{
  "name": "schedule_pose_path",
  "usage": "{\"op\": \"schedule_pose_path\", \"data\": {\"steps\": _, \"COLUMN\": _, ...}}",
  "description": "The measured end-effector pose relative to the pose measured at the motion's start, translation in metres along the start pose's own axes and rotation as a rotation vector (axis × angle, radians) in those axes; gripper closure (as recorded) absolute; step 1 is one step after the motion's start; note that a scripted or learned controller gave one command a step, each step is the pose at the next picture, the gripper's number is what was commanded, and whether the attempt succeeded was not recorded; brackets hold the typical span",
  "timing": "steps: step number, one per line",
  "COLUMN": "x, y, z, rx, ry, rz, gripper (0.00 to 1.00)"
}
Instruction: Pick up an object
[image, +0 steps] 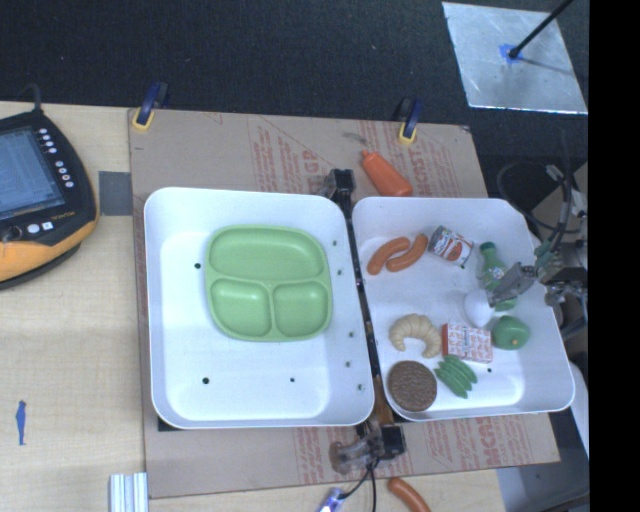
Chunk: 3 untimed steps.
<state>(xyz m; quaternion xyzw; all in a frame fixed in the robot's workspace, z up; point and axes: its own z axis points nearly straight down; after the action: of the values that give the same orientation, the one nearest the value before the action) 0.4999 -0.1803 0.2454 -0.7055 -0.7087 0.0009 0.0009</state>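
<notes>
Two shallow white bins sat side by side on a sheet of brown cardboard (250, 150), and the seam between them serves as the landmark. Far to the left of the seam, off the cardboard, a teach pendant (40, 205) with an orange underside lay on the wooden bench. The left bin (180, 380) held a green divided plate (268, 282), a little left of the seam. Just above the seam's top end, outside the bins, an orange carrot-like toy (384, 174) lay on the cardboard.

Right of the seam, the right bin (540, 390) held the small objects: a pair of sausages (396, 254) closest to the seam near the top, a croissant (418, 332) below them, a brown round cookie (412, 385) at the bottom, and green pea pods (458, 377) just beside it. Further right lay a red-and-white can (450, 247), a red-and-white carton (467, 342), a green bottle (492, 262), a white egg-like piece (479, 307) and a green round fruit (510, 332).

Furthest from the seam, the gripper (512, 287) reached over the bin's right side, above the white piece; whether its jaws were released or clenched could not be told.
</notes>
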Motion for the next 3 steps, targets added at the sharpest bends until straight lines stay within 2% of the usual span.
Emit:
{"op": "schedule_pose_path", "data": {"steps": 1, "x": -0.013, "y": 0.051, "z": 0.125, "rx": 0.003, "ry": 0.003, "rz": -0.004, "gripper": 0.00}}
{"op": "schedule_pose_path", "data": {"steps": 2, "x": -0.032, "y": 0.106, "z": 0.100, "rx": -0.002, "ry": 0.000, "rz": 0.001, "gripper": 0.00}}
{"op": "schedule_pose_path", "data": {"steps": 3, "x": -0.007, "y": 0.148, "z": 0.154, "rx": 0.001, "ry": 0.000, "rz": 0.000, "gripper": 0.00}}
